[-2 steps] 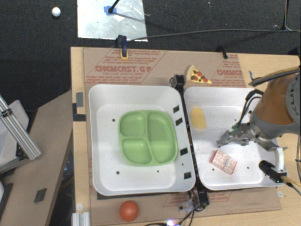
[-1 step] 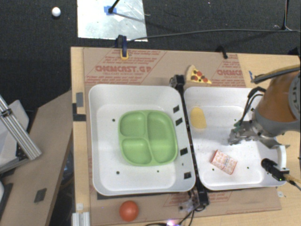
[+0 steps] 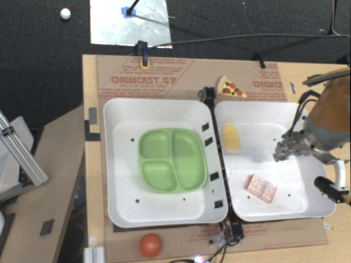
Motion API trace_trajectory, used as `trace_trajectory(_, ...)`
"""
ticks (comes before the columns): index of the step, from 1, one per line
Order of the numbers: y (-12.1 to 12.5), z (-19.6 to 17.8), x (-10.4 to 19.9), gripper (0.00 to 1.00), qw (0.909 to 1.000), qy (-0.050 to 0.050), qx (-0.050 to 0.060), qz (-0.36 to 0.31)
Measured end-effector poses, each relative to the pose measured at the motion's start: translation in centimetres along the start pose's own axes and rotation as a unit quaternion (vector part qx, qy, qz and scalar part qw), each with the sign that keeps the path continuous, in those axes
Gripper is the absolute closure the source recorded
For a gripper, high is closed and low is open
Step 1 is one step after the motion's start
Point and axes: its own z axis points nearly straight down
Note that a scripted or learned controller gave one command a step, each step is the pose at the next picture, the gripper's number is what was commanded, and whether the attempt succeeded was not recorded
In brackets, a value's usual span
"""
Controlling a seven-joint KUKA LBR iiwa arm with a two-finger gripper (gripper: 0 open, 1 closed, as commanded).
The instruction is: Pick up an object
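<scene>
Over the right bin [image 3: 307,199] – the claw [image 3: 281,152], near its right wall, pointing left; whether open or closed cannot be told at this size. Nothing seen held. Two candidates in that same bin: a pink patterned packet [image 3: 260,188], below and slightly left of the claw, tilted, long axis running down to the right; a yellow oblong piece [image 3: 231,137], well left of the claw against the bin's left wall, long axis top to bottom. Packet nearer – probably the easier reach.
</scene>
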Motion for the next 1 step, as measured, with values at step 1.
trace_trajectory(1,-0.44,-5.66,0.67,1.0,1.0,0.0,-0.001,-0.001)
